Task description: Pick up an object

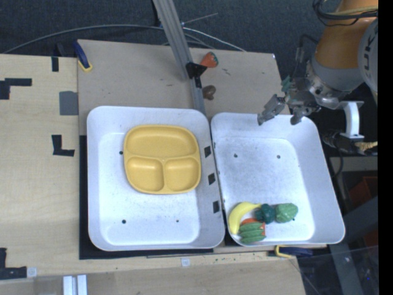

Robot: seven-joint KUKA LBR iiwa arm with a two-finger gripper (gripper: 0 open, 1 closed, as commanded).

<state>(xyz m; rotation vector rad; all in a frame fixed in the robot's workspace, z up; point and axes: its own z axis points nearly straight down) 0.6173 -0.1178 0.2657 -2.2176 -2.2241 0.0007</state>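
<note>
While we look down on the surface [141, 72], we see two shallow white bins side by side. Our left bin [104, 226] holds a yellow divided plate [163, 158] lying flat in its upper half, with three compartments showing. Our right bin [307, 165] carries a small cluster of toy food in its near corner: a yellow banana [239, 214] curved along the left of the group, a dark green piece [266, 213] just beside it, a lighter green piece [286, 212] touching that one on the right, and a red and green piece [252, 231] tucked below them. We see these pieces packed close, so each crowds its neighbour. A grey metal bar [172, 23] slants down from the top of the view to the seam between the bins, with a small orange and green object [210, 59] and a brown one [209, 92] lying on the surface near its foot. We find the end effector [279, 114] above the far rim of the right bin, well apart from the toy food, its two fingers [266, 114] spread moderately wide, holding nothing and touching nothing we can make out.
</note>
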